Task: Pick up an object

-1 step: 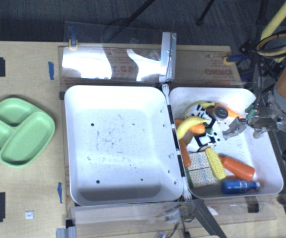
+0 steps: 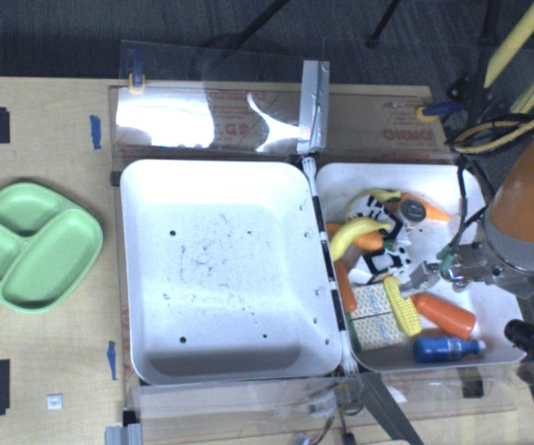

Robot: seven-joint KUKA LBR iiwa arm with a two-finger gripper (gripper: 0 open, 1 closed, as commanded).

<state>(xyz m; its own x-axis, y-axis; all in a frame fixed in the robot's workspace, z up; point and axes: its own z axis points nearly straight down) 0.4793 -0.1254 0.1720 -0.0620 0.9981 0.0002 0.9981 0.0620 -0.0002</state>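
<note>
The right bin (image 2: 471, 179) holds a heap of objects. Among them are a yellow banana (image 2: 353, 233), a yellow corn cob (image 2: 401, 307), an orange carrot-like piece (image 2: 445, 315), a blue bottle (image 2: 446, 348), a checkered cracker-like block (image 2: 375, 315), a black-and-white item (image 2: 384, 259) and a grey round piece (image 2: 413, 211). My gripper (image 2: 426, 274) reaches in from the right and hangs low over the middle of this bin, just above the corn cob and the orange piece. Nothing is visibly held in it.
The left bin (image 2: 221, 258) lies beside the right one, with a metal divider (image 2: 327, 258) between them. A green sectioned plate (image 2: 31, 246) rests on the bench at far left. Cables (image 2: 499, 128) hang behind the arm at the back right.
</note>
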